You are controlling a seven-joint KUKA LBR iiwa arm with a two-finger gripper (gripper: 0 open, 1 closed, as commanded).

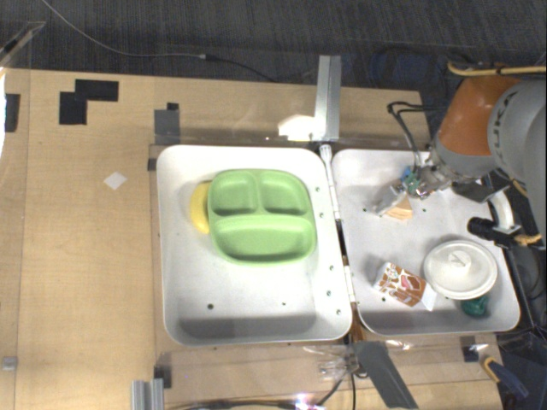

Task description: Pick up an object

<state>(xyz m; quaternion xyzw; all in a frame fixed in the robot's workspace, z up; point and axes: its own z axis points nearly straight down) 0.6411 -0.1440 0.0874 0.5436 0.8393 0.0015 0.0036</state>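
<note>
**Arm low over the right bin, nothing lifted yet**

Dark carpet lies behind a wooden table (77,254) that carries two white bins side by side. In the left bin (248,310) sits a green tray (259,214) with three compartments, and a banana (198,208) peeks out along its left edge, touching it. The right bin (367,254) has a small tan piece (398,213) near its upper middle, a printed packet (402,284) toward the front, a white lid (461,269) at the front right, and a green thing (475,307) tucked just under the lid's lower edge.

The arm (500,135) reaches in from the right, and its gripper (417,184) hangs over the upper part of the right bin, just above and right of the tan piece. Whether the gripper is wide or narrow I cannot tell; the tip is small and cluttered with cabling, and no object shows between it.

The tan piece looks like the nearest target, sitting just beside the gripper toward the lower left. To do this well, centre over the piece before descending, go straight down, and close only once the piece sits squarely in the gap. It is small and flat, so a shallow approach would likely skid off it
</note>
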